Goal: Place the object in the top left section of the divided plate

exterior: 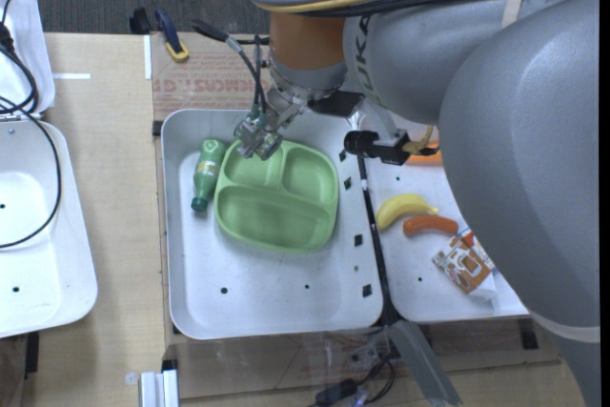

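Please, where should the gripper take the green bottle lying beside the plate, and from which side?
Probably from above, across the middle of the green bottle. It lies flat in the left bin, long axis running near-to-far, close beside the green divided plate, so the plate-side finger has little room.

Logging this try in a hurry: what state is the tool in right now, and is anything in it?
Tool: over the top left section of the green divided plate; open or closed cannot be told, nor whether it holds anything.

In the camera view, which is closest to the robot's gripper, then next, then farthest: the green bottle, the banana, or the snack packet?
From the gripper:
1. Green bottle, just to its left, beside the green plate.
2. Banana, in the right bin.
3. Snack packet, lower right in that bin.
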Tool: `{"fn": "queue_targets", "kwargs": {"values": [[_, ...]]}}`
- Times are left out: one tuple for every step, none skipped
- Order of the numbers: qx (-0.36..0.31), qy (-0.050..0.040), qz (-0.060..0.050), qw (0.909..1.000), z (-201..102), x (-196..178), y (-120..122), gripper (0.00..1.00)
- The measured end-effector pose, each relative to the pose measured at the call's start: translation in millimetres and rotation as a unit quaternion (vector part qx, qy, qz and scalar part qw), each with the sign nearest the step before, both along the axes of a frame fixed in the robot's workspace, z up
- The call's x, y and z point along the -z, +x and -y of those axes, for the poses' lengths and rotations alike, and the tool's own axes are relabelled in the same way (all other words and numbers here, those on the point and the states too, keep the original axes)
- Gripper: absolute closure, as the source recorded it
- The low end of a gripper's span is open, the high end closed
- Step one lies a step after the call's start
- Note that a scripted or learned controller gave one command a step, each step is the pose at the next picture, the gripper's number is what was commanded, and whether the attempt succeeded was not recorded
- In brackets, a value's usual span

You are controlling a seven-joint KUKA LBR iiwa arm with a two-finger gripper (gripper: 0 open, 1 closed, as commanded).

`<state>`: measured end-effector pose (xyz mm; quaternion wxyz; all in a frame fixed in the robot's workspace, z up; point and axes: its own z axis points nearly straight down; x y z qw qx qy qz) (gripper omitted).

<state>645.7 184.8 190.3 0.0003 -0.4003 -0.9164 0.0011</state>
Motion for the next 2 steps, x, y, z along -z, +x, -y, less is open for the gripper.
{"fn": "queue_targets", "kwargs": {"values": [[0.032, 0.0002, 0.000, 0.9995, 3.2, 65.7, -2.4, 1.00], [0.033, 0.0003, 0.000, 0.9995, 3.5, 65.3, -2.1, 0.00]]}}
